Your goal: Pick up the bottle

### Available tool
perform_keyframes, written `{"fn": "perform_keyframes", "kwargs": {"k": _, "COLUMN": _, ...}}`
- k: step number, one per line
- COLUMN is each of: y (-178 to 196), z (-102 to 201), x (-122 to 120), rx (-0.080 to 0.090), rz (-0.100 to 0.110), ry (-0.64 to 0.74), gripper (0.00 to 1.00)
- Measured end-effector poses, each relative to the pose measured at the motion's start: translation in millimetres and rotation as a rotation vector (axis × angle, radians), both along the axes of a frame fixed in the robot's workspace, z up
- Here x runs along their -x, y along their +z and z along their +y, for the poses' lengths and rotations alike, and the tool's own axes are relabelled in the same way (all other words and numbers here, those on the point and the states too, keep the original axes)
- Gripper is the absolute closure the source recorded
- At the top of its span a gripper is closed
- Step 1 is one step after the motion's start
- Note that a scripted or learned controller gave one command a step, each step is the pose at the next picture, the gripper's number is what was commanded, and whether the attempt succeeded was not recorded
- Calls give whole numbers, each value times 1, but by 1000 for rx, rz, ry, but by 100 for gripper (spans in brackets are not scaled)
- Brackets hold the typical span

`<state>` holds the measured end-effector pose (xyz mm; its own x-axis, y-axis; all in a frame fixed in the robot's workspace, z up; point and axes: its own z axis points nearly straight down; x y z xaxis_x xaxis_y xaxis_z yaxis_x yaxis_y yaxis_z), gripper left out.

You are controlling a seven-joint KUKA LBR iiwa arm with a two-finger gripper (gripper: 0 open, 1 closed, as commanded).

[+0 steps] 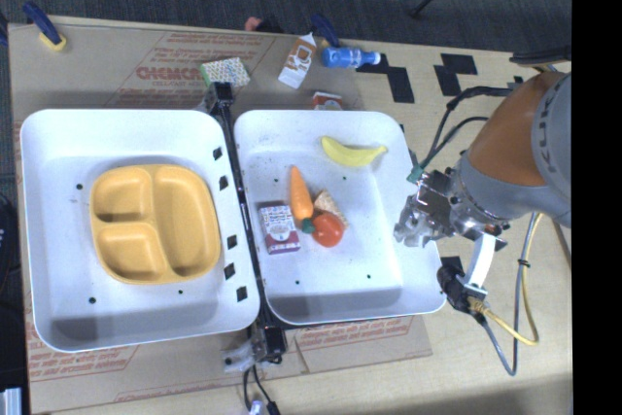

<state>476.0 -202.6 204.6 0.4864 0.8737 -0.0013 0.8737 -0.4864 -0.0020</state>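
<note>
The bottle [346, 58] is small and blue with a pale cap end, lying on its side on the cardboard bench behind the right bin [384, 292]. My gripper [416, 224] hangs over the right rim of that bin, well in front of the bottle and to its right. Nothing shows in the gripper.
The right bin holds a banana [352, 152], a carrot [300, 192], a tomato [328, 229] and a small red box [278, 227]. A yellow divided plate [155, 221] lies in the left bin [58, 306]. A small carton [297, 61] and a green packet [225, 71] sit near the bottle.
</note>
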Motion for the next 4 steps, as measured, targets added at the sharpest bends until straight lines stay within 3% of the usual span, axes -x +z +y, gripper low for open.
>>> {"fn": "perform_keyframes", "kwargs": {"k": 1, "y": -46, "z": 13, "x": 1, "rx": -4, "rz": 5, "ry": -418, "gripper": 100}}
{"fn": "perform_keyframes", "kwargs": {"k": 2, "y": -18, "z": 0, "x": 0, "rx": -1, "rz": 2, "ry": -565, "gripper": 100}}
{"fn": "perform_keyframes", "kwargs": {"k": 3, "y": -2, "z": -8, "x": 0, "rx": -1, "rz": 4, "ry": -823, "gripper": 100}}
{"fn": "perform_keyframes", "kwargs": {"k": 4, "y": 24, "z": 16, "x": 0, "rx": -2, "rz": 2, "ry": -838, "gripper": 100}}
